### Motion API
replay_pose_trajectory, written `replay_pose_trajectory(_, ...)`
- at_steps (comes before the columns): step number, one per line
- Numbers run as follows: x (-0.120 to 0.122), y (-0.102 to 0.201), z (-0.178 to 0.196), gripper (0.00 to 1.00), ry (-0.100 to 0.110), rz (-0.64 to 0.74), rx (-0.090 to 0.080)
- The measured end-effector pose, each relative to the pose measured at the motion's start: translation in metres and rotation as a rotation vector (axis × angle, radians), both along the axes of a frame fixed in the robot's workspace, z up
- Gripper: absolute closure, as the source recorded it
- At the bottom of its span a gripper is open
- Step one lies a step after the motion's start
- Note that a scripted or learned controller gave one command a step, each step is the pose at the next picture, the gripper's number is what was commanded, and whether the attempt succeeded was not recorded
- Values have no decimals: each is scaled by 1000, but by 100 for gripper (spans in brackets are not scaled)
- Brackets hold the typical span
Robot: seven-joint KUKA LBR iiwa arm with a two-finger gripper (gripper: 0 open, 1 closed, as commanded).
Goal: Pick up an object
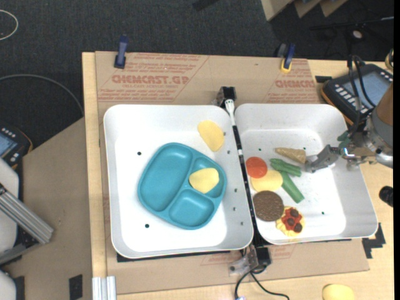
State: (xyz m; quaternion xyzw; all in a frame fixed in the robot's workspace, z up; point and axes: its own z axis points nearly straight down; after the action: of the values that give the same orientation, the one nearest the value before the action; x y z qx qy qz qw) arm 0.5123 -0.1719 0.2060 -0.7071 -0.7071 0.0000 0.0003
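You've got the gripper (320, 159) low inside the right bin (350, 224), reaching in from the right edge, its tip just beside the tan wedge-shaped piece (291, 154) near the middle of that bin. From this slant you can't tell how the gripper's tip is set, and nothing is visibly caught in it, so don't count anything as held.

Look at what sits in front of it. The tan wedge lies pointing left, and just below it are two green pod-shaped pieces (287, 175), one short and one longer, lying at a slant. Left of them a red-orange round piece (256, 166) touches a yellow piece (267, 181) underneath it. Below those sits a dark brown round patty (268, 205), and beside it, toward the bin's lower rim, a small yellow piece with red and dark toppings (291, 221).

Over in the left bin (125, 230), you see a teal divided tray (169, 183) lying at an angle, with a pale yellow piece (204, 179) in its right-hand compartment. A second yellow piece (211, 135) rests on the bin floor just above the tray, close to the rim between the bins.

Both bins sit side by side on the brown board (156, 77), which is held by a blue clamp (120, 51) on the far edge.
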Motion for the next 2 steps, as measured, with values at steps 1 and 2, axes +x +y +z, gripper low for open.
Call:
replay_pose_trajectory(1, 12, 11, 171, 0, -22, 4, -7)
replay_pose_trajectory(2, 11, 11, 171, 100, -7, 2, -4)
